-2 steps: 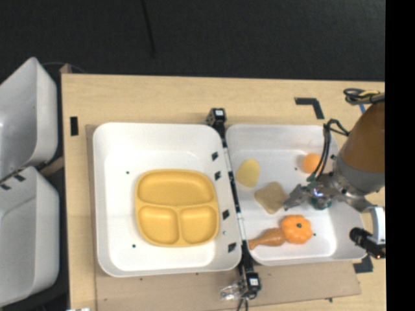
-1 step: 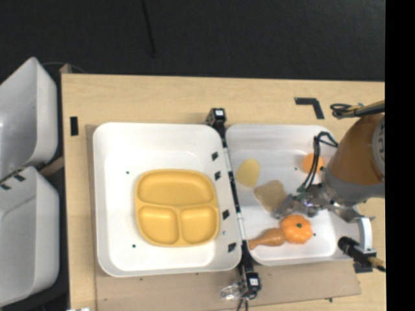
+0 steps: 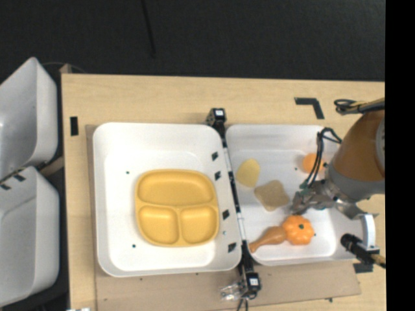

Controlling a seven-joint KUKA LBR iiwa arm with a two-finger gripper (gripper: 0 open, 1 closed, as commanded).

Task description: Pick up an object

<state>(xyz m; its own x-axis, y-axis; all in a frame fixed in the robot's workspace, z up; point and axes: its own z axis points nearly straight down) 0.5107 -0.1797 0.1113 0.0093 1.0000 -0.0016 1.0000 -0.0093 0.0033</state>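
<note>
1. Camera view puts us over two white bins: the left bin (image 3: 110,193) carries a yellow divided tray (image 3: 176,207), and the right bin (image 3: 272,138) holds the loose objects we could pick from.
2. We see the arm (image 3: 360,154) reaching into the right bin, with the gripper (image 3: 306,199) low down among the objects, just above the small orange pumpkin (image 3: 299,230).
3. Near it lie a tan flat piece (image 3: 272,194) to its left, a pale yellow round piece (image 3: 248,172) further up and left, and a brown drumstick-shaped item (image 3: 269,237) touching the pumpkin's left side. A further orange object (image 3: 310,162) sits partly hidden behind the wrist cables.
4. We cannot tell how the gripper is set, and we see nothing lifted in it; every object appears to rest on the bin floor.
5. Our judgement: the approach is done and the pick itself is not. Closing on one object, most likely the pumpkin or the tan piece, and raising it clear remain.
</note>
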